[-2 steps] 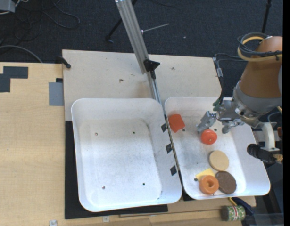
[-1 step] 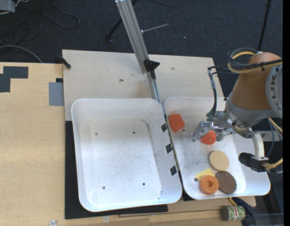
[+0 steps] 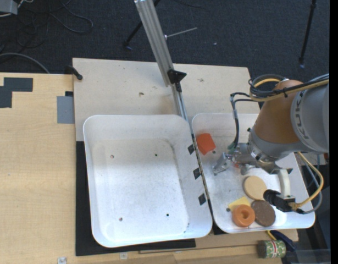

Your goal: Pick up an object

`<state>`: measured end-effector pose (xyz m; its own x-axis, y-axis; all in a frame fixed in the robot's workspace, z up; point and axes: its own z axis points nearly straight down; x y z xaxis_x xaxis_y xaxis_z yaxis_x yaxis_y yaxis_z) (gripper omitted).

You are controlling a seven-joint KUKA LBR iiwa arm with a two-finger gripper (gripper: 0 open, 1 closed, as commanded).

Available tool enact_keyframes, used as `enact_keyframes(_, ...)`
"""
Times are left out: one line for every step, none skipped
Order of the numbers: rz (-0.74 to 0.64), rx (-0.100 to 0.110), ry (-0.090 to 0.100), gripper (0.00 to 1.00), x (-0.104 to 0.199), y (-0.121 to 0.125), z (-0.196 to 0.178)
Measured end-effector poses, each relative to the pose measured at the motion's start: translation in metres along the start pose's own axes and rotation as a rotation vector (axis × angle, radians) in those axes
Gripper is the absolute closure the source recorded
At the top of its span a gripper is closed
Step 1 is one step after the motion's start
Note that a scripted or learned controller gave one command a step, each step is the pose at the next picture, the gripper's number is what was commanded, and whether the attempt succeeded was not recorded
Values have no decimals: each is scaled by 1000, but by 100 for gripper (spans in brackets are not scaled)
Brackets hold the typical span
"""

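My gripper hangs low over the middle of the right bin, reaching in from the right under the grey and orange wrist. An orange block lies just up and left of it, near the bin's left wall, a small gap apart. Toward the bin's front lie a tan oval piece, a brown disc, an orange ring and a small yellow piece. Nothing can be seen held at the gripper.
The left bin sits beside the right one, with black clips along the shared wall. A slanted aluminium post rises behind the bins. Cables loop around the wrist. A small green can lies beyond the bench's front edge.
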<state>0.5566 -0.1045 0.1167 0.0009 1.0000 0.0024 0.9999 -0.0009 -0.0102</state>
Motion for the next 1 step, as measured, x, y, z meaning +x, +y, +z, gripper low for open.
enact_keyframes(9, -7, -2, 100, -3, 1, -14)
